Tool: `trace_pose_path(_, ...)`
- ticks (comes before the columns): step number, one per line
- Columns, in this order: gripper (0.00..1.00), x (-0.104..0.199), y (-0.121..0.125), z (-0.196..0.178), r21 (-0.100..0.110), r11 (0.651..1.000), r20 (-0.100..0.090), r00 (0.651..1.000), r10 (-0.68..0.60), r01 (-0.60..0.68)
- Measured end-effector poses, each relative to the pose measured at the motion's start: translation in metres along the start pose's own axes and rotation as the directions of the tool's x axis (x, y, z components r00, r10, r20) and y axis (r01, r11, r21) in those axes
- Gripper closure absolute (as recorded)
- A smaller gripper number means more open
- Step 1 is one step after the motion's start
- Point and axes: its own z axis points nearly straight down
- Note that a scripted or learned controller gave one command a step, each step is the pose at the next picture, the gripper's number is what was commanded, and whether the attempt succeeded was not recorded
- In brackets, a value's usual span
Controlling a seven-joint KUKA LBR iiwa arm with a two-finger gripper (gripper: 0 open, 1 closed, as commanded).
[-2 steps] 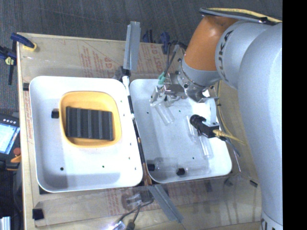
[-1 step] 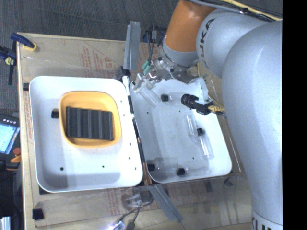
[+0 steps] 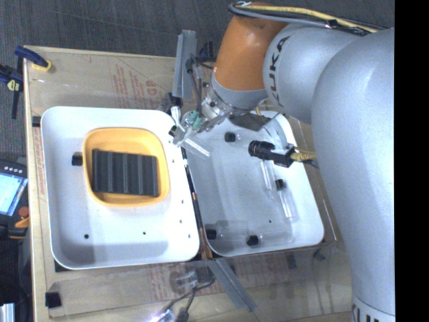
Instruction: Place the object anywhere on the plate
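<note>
Reaching from the right, arm (image 3: 322, 79) hangs over right bin (image 3: 234, 206).

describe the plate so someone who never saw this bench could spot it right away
Start with the two white bins side by side; take the left bin, away from the grey arm. The plate lies flat in its upper middle: a yellow, rounded-square dish with a dark ribbed block resting in its centre. It is the largest coloured thing in either bin; the right bin holds small dark and clear items.
</note>
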Motion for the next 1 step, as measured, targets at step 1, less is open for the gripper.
trace_pose_path(1, 0.0, -0.0002, 0.0, -0.0001, 0.0, 1.0, 0.0, 1.0, 0.0, 0.0)
